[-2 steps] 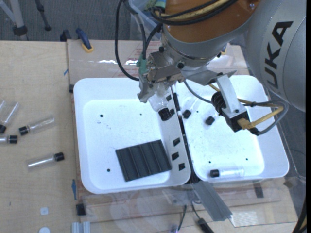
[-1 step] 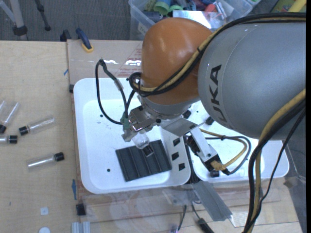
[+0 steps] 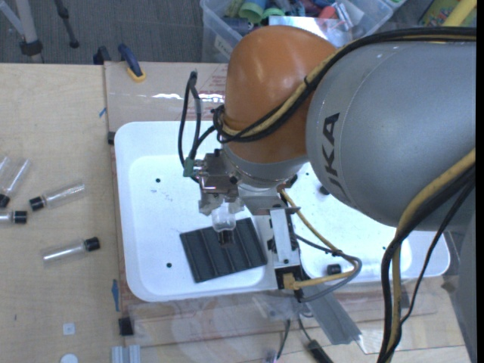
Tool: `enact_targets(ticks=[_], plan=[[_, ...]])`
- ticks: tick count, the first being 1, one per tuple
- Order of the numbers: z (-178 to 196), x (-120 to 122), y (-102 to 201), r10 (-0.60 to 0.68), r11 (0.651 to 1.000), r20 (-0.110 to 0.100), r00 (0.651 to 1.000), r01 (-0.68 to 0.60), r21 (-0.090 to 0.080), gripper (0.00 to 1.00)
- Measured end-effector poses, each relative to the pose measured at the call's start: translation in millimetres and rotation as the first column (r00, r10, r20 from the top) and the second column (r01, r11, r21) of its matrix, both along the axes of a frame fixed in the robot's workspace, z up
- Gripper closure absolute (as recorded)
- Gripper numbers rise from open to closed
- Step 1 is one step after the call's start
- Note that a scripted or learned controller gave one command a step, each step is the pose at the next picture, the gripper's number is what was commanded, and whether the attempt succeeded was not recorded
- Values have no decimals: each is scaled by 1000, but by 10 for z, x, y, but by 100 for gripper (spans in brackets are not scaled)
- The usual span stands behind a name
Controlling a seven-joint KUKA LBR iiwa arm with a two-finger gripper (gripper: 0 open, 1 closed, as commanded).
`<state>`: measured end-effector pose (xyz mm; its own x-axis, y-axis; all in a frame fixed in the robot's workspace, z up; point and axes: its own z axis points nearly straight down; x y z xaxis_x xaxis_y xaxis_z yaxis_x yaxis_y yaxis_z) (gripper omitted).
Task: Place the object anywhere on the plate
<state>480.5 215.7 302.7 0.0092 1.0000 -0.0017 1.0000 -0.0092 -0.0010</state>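
Looming over the white bin [image 3: 144,180], the grey arm [image 3: 378,127] hides most of it, its gripper [image 3: 224,221] hanging just above the dark ribbed plate [image 3: 223,253] that lies flat near the bin's front edge, presumably so the object can be let go there. A small clear, tube-like object [image 3: 224,223] with a dark tip appears pinched between the fingers, right over the plate's middle. Left of the bin, four or so capped vials [image 3: 69,248] lie loose on the bench [image 3: 53,127]. One plate, one bin counted.
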Motion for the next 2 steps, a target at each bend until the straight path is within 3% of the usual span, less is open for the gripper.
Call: enact_targets(ticks=[1, 2], plan=[[1315, 396, 98, -196, 981, 0, 981, 196, 0, 100], [-103, 29, 93, -173, 985, -4, 985, 173, -1, 100]])
